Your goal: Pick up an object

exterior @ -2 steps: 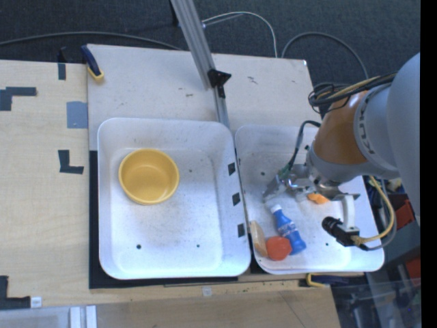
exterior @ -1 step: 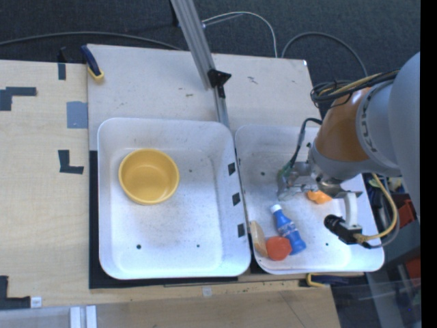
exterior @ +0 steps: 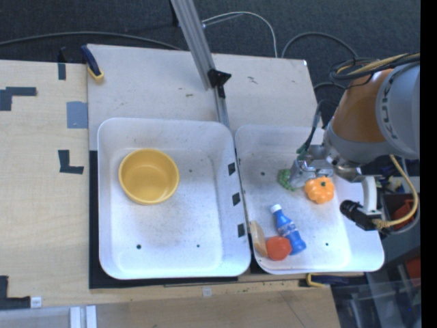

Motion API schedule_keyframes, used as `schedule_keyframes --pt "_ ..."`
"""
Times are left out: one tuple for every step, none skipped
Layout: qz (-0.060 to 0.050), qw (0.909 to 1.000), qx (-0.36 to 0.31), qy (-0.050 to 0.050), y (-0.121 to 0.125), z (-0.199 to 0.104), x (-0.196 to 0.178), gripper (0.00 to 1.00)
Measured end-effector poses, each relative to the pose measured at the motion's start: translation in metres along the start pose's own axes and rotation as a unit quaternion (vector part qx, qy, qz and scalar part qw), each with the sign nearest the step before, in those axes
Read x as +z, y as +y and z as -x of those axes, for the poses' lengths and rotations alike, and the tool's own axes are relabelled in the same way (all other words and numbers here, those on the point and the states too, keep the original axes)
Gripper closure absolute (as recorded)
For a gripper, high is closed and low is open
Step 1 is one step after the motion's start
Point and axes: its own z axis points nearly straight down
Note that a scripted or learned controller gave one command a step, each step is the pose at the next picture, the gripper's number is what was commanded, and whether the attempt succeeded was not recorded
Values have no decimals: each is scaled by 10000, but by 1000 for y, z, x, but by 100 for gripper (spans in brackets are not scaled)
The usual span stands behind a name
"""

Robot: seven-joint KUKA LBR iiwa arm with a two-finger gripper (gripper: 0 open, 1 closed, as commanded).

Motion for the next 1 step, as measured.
schedule_keyframes --pt "-2 10000 -7 3 0 -11 -52 100"
